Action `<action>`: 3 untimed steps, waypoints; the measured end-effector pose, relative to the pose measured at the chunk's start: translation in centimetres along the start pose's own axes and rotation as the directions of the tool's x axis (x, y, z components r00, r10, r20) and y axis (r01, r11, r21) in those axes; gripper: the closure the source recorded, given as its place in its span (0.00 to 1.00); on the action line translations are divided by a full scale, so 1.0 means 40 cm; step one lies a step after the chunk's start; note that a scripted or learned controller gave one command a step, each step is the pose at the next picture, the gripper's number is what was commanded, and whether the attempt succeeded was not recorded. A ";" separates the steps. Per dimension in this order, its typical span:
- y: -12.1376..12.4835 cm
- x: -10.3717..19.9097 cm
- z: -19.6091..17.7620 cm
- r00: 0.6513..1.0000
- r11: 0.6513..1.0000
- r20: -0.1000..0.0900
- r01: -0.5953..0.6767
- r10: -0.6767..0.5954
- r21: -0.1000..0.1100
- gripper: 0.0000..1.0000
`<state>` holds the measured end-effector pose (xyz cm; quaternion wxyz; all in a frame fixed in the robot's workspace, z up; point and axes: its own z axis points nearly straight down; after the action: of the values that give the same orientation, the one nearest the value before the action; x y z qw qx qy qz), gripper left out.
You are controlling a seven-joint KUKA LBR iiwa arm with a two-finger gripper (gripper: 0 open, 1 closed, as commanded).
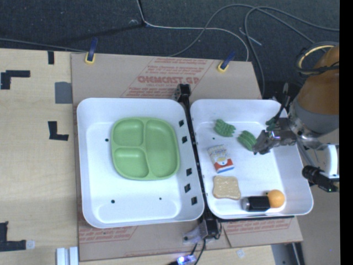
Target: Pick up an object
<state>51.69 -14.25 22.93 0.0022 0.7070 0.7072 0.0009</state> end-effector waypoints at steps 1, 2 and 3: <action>0.004 -0.001 -0.132 1.000 1.000 0.000 0.001 -0.001 -0.001 1.00; 0.027 0.145 -0.085 1.000 1.000 -0.003 0.006 -0.006 0.006 1.00; 0.030 0.288 -0.045 1.000 1.000 -0.003 0.006 -0.006 0.007 1.00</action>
<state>52.88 -2.73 24.72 -0.0012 0.7048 0.7094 -0.0004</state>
